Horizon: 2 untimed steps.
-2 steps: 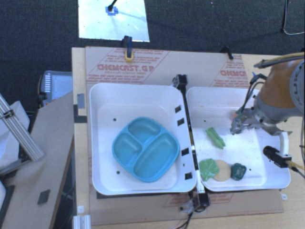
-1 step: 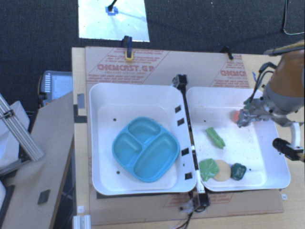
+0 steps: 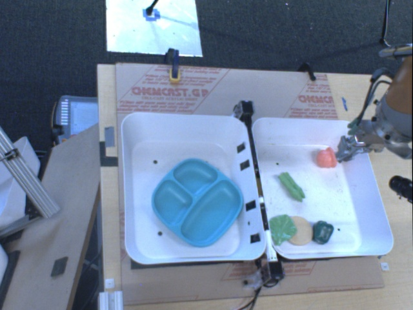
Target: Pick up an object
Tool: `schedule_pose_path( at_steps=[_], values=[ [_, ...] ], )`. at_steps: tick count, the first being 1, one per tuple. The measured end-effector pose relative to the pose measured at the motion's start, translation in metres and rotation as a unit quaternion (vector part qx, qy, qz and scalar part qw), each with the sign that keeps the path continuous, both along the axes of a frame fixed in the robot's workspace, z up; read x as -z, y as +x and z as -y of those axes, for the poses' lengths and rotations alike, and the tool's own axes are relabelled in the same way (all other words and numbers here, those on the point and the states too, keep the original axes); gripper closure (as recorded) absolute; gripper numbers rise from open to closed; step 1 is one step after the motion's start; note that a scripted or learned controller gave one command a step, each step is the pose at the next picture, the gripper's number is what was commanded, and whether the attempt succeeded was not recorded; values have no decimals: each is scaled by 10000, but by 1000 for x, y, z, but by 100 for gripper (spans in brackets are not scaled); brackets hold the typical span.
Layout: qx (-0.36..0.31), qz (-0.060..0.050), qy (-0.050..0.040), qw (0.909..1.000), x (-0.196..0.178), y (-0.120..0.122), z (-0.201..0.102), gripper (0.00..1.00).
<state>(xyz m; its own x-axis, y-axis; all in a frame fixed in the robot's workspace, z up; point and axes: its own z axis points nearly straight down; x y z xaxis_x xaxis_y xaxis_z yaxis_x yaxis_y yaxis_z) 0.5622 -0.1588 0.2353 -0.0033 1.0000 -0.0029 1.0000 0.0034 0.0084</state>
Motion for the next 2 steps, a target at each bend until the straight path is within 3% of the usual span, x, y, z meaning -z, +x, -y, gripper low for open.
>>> schedule_pose_path(
  at_steps=[1, 2],
  values=[
    [-4, -9, 5, 10000, -42, 2, 0, 100],
    [-34, -32, 23, 10000, -25, 12, -58, 100]
  ],
)
